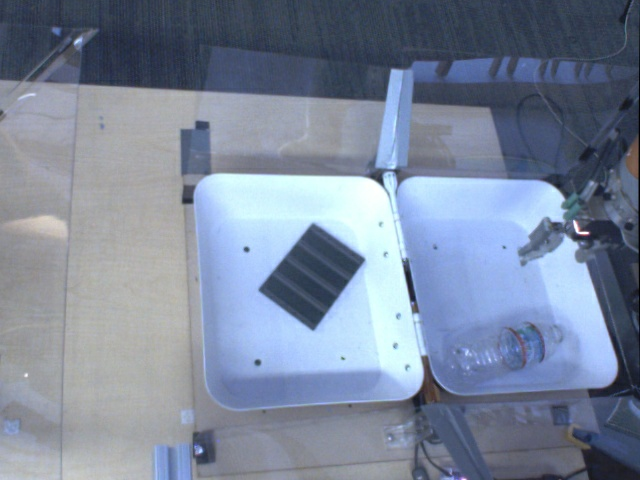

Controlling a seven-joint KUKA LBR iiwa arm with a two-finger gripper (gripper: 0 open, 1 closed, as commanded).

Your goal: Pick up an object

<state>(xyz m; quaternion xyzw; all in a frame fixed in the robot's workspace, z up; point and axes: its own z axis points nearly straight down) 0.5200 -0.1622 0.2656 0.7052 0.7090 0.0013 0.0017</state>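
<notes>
A pale wooden bench (110, 268) is seen from above, with dark grey carpet (250, 8) beyond its far edge. Sheets of clear plastic are laid or stood over the bench, their edges catching light at the left. Two shallow white bins are set side by side on it, touching along their inner rims, with a grey metal post (396, 118) rising behind the seam between them.

In the left bin (225, 368) a dark grey ribbed panel (312, 275) is laid flat near the middle, turned at a diagonal to the bin walls. In the right bin (450, 218) a clear plastic bottle (505, 348) with a blue-tinted label is laid on its side near the front wall, its cap end pointing right.

The gripper (540, 240) is held above the right side of the right bin, reaching in from the right, well apart from the bottle. Nothing is seen between its fingers; whether they are spread or closed cannot be told at this size. Cables (560, 108) are draped over the bench at the far right.
</notes>
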